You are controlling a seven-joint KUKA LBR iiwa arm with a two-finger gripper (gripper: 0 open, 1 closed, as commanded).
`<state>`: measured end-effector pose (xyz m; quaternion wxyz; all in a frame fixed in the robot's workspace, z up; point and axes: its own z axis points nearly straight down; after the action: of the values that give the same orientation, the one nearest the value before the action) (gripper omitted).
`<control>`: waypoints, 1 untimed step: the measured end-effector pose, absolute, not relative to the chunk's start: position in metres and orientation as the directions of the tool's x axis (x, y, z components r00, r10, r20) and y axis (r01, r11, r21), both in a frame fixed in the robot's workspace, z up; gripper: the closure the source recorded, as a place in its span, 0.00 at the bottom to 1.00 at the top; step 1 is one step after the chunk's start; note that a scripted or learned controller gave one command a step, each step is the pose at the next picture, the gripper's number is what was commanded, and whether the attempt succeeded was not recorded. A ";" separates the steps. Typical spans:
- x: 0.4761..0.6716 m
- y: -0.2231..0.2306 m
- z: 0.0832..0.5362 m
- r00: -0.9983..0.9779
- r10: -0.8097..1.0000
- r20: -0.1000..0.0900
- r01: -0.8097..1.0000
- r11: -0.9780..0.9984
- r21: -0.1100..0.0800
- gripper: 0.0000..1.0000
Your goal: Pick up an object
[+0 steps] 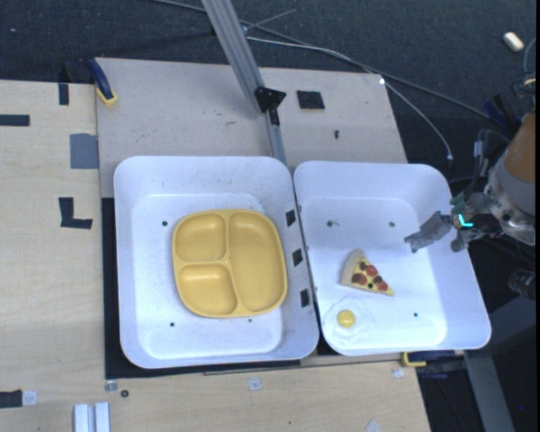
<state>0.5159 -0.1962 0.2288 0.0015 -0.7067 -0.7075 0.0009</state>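
A toy pizza slice (367,274) lies near the middle of the right bin (378,180). A small yellow round piece (346,319) rests near that bin's front left corner. My gripper (439,238) hangs over the right bin's right side, up and to the right of the pizza slice and apart from it. Its fingers stand open with nothing between them.
A yellow divided plate (229,262) lies in the left bin (144,196). A slanted metal pole (238,43) rises behind the bins, with cables across the dark floor. The arm's orange band (522,156) is at the right edge.
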 end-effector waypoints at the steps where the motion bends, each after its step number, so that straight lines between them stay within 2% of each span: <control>1: 0.516 -0.196 0.229 -0.001 1.000 0.000 1.000 0.001 -0.002 0.00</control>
<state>0.5163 -0.1963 0.2294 0.0007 -0.7066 -0.7076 0.0005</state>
